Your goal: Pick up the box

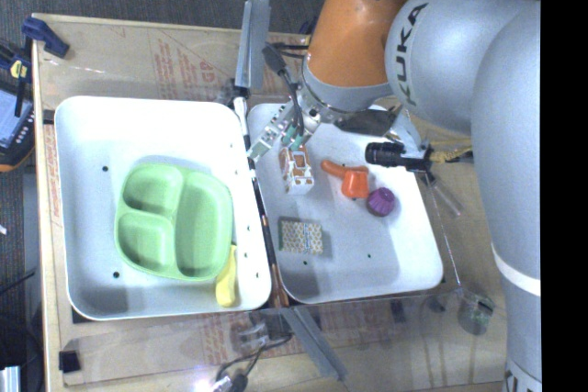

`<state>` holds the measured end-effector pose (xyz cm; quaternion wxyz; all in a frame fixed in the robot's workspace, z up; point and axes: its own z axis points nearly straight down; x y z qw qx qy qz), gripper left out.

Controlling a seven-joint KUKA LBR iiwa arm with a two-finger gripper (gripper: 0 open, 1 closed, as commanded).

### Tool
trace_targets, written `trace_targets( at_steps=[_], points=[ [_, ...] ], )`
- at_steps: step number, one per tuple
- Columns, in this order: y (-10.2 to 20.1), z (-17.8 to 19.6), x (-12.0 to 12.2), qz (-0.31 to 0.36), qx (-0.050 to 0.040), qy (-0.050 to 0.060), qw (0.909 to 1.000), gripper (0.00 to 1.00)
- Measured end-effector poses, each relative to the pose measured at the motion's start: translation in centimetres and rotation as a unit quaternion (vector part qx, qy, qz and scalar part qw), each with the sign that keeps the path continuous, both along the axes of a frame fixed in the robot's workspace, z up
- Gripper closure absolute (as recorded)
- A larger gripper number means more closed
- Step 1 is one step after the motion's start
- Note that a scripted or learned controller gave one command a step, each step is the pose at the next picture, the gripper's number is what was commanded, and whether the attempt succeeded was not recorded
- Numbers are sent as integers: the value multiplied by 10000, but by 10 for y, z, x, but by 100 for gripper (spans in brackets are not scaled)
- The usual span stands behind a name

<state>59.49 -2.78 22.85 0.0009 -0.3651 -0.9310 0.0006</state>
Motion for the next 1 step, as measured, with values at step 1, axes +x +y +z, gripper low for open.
trace_targets(
  at_steps=[1],
  points=[
    [-61,27,19,-1622,-2,-17,9868,100]
  ],
)
